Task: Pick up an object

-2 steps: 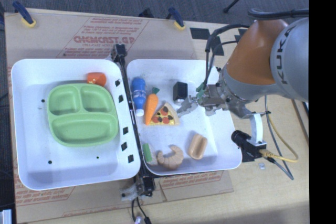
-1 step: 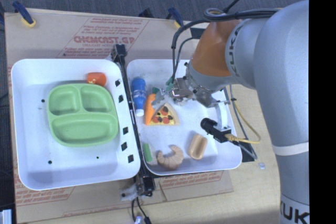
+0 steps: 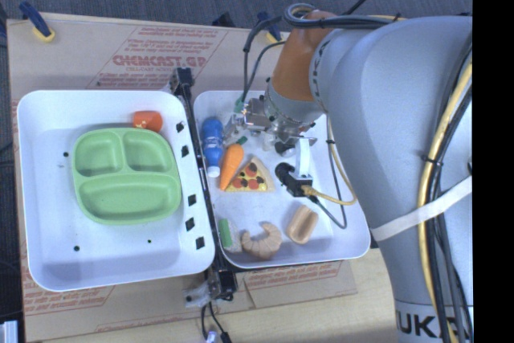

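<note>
Your pincer [image 3: 259, 118] hangs low in the right bin [image 3: 341, 241], just above the toy carrot [image 3: 230, 164] and blue bottle [image 3: 212, 132]; whether it is wide or narrow, you cannot tell. Crowded neighbours risk a nudge or double grab.

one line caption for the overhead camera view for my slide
KUKA arm's end effector over the right bin of toy food, near the carrot and pizza slice; green divided plate in the left bin.

Even, fairly bright overhead light; soft shadows inside the white bins [image 3: 48, 197]; picture slightly soft, mild glare on plastic.
</note>
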You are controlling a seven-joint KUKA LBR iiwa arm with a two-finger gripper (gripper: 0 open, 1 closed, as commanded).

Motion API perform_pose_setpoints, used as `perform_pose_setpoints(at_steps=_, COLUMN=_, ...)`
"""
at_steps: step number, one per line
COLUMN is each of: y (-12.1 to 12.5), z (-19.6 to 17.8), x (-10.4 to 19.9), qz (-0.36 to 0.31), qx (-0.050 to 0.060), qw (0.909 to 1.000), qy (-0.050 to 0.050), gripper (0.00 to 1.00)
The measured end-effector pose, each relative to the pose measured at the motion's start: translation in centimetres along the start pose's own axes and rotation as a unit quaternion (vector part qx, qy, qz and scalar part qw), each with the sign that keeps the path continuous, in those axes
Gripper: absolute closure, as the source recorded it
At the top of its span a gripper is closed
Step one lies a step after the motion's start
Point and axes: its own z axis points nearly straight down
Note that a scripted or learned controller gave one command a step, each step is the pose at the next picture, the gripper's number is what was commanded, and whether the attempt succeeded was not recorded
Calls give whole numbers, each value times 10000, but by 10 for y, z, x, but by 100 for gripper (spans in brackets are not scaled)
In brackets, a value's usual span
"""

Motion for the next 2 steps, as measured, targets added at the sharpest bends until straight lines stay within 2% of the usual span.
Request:
perform_pose_setpoints(at_steps=1, y=-39, z=4, x=-2, qz=250, qx=39, qw=9997, qy=28, gripper=0)
perform_pose_setpoints(at_steps=2, y=-40, z=-6, x=-1, qz=233, qx=56, qw=9997, qy=39, gripper=100)
